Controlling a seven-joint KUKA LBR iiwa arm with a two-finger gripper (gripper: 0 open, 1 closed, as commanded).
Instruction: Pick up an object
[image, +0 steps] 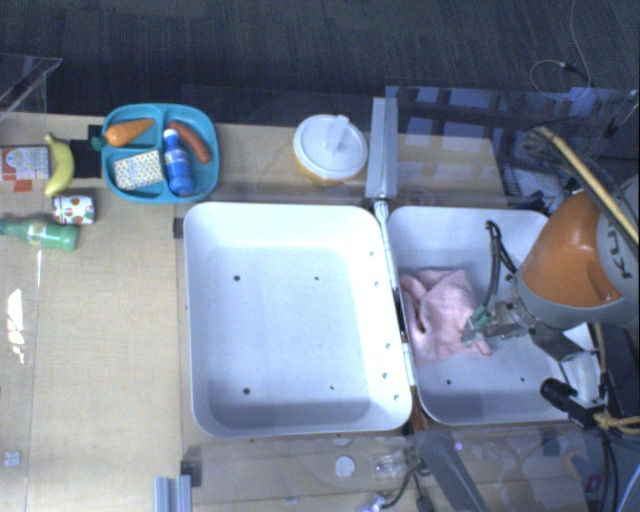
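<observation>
The two-finger gripper (482, 325) sits at the right edge of the crumpled pink cloth (438, 312); its finger state cannot be determined. The cloth extends leftward from the tool, inside the right-hand shallow white bin (470, 400).

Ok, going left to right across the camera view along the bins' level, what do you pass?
Left white bin → pink cloth in the right white bin → end effector → orange band of the arm.

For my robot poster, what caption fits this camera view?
Robot arm's hand reaches the pink cloth in the right white bin.
</observation>
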